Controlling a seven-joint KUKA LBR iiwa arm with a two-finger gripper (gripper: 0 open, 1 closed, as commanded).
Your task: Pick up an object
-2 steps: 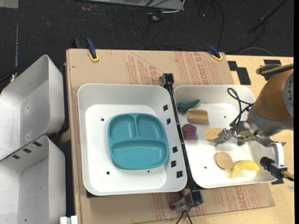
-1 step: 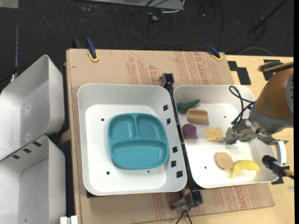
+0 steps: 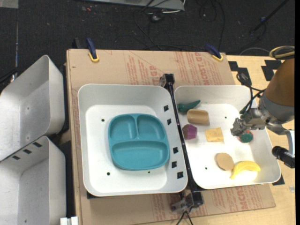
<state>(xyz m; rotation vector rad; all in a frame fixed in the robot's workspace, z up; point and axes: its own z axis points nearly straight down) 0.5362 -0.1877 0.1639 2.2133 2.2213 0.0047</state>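
The right bin [image 3: 206,184] holds several small items. A dark green piece [image 3: 189,106] lies at the back left, with a tan bread-like block [image 3: 198,116] just in front of it. A purple lump [image 3: 190,131] sits by the left wall, beside a flat yellow square [image 3: 214,135]. Toward the front lie a tan oval [image 3: 224,161] and a yellow banana [image 3: 245,168]. My gripper [image 3: 242,127] is low over the bin's right side, right above a small green item [image 3: 247,137] that it partly hides.
The left bin [image 3: 89,125] holds a teal divided plate [image 3: 138,141]. The grey arm with its orange band [image 3: 283,86] comes in over the right bin's right wall. Two more white bins [image 3: 28,139] stand off the bench at the left.
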